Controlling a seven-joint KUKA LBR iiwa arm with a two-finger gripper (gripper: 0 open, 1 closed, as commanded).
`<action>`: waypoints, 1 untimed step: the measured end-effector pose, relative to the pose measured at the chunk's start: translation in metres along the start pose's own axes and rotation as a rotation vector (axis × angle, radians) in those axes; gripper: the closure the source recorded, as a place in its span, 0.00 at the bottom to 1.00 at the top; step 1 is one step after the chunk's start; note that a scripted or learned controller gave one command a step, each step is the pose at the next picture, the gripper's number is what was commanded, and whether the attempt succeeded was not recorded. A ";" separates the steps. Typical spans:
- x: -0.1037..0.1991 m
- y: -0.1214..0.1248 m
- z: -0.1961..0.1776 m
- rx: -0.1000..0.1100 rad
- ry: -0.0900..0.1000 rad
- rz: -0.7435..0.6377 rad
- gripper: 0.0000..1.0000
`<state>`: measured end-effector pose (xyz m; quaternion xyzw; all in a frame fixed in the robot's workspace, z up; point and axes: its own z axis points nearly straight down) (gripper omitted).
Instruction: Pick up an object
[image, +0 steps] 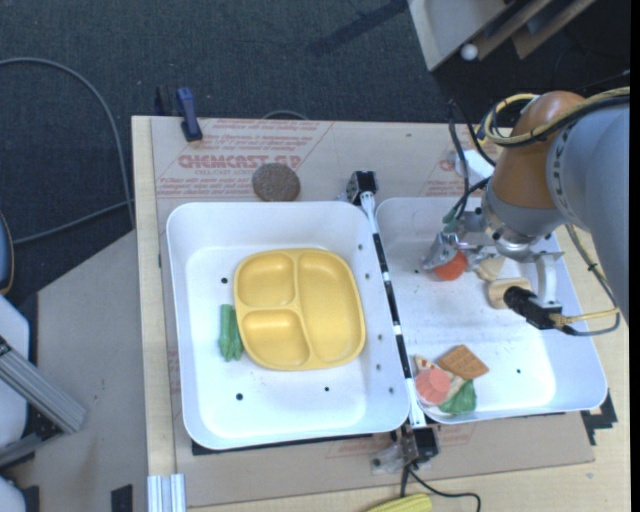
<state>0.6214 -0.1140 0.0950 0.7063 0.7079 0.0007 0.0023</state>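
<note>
Camera view: we see the arm (560, 140) coming in from the right, cut off by the frame edge, its wrist covering the far part of the right bin (560, 385). The gripper (447, 255) sits low in that bin right at a small orange-red object (452, 268); the object is partly hidden under the metal tips, and we can't tell whether it is gripped or whether the tips are spread or closed. Its shape is hard to read, just a rounded orange-red blob. Just right of it lie two pale tan pieces (498, 292), one half under the wrist. Near corner of the right bin: a pink piece (433, 383), a green piece (462, 399) and a tan cracker-like square (463, 361), touching each other. Left bin (190, 300) holds a yellow divided plate (298, 306), flat, with a green pod-shaped item (230, 332) just beside its left edge. A brown disc (275, 183) lies on the cardboard behind the left bin.
</note>
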 end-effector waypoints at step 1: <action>0.091 0.025 -0.091 0.002 0.004 0.000 1.00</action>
